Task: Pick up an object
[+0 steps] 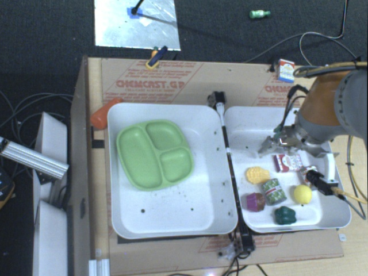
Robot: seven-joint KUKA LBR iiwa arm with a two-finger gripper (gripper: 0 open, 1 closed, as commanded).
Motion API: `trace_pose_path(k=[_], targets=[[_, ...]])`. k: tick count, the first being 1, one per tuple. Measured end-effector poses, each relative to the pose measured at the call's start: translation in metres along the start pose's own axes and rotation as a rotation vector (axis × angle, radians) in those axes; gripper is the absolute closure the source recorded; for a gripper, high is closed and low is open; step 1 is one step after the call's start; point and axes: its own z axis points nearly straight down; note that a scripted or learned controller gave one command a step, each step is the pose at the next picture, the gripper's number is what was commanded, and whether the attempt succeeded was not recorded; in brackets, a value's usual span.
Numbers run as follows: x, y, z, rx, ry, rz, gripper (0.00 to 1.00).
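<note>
Grey gripper (275, 144) you see low in right bin (247, 119), above yellow corn (257, 175); finger state I cannot tell.

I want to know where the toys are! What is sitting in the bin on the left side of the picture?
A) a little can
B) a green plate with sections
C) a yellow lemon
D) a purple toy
B: the green plate with sections lies alone in the left bin, while the lemon, purple toy and can sit in the right bin.
</note>
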Motion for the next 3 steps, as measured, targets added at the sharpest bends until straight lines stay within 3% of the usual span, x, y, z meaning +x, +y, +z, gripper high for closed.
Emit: trace_pose_path(k=[1,2,3], targets=[[0.009,-0.002,-0.135,0.003,0.0,-0.001,0.0],[0.054,-0.037,-0.064,0.011,0.003,-0.001,0.0],[0.043,-0.037,-0.105,0.006,0.001,0.001,0.0]])
